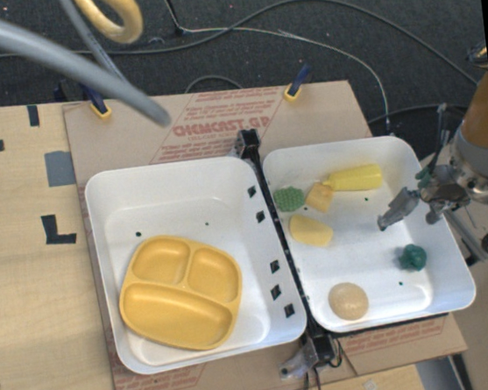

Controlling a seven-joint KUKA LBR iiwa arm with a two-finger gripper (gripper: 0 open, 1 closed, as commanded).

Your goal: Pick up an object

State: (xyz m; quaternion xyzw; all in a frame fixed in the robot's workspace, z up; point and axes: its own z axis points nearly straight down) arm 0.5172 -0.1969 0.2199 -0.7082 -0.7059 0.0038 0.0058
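My gripper hangs over the right bin, fingers apart I think, gripping nothing, lined up above the teal piece to grab it

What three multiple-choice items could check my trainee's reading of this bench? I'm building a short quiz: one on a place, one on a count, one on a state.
1. Where does the yellow divided plate lie?
A. In the left bin
B. In the right bin
C. On the cardboard

2. How many compartments does the plate have?
A. Two
B. Three
C. Five

3. What is between the fingers of the gripper?
A. The dark green ball
B. The beige ball
C. Nothing

Key: 1 A, the plate lies alone in the left bin. 2 B, ridges split it into three wells. 3 C, the gripper hangs over bare bin floor, above the green ball and apart from it.
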